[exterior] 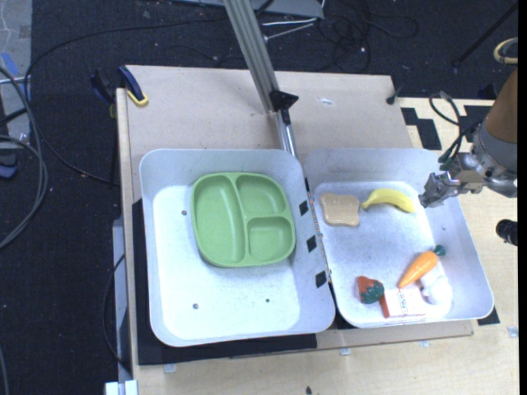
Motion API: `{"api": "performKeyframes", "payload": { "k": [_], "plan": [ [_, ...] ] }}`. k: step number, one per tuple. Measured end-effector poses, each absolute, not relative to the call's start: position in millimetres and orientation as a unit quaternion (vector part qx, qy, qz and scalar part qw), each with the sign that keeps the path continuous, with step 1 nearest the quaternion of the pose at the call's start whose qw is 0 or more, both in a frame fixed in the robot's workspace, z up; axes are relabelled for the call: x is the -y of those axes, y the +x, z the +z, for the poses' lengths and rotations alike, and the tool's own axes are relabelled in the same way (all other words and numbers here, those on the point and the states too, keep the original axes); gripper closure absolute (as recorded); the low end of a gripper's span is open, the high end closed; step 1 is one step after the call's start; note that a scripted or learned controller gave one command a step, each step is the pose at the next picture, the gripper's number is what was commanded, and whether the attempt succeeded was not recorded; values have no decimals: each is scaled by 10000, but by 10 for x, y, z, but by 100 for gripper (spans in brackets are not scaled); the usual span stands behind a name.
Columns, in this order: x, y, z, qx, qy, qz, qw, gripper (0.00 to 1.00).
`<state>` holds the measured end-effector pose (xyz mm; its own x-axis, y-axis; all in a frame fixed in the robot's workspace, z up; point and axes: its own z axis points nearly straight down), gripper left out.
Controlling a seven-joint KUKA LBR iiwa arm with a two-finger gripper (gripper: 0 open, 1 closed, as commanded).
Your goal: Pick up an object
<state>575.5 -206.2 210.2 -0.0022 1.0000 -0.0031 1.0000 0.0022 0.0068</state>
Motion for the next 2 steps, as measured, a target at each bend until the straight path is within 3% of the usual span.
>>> {"api": "performKeyframes", "payload": {
  "k": [2],
  "plan": [
    [1122, 5652, 2214, -7091, 7051, -1, -7, 100]
  ]
}}
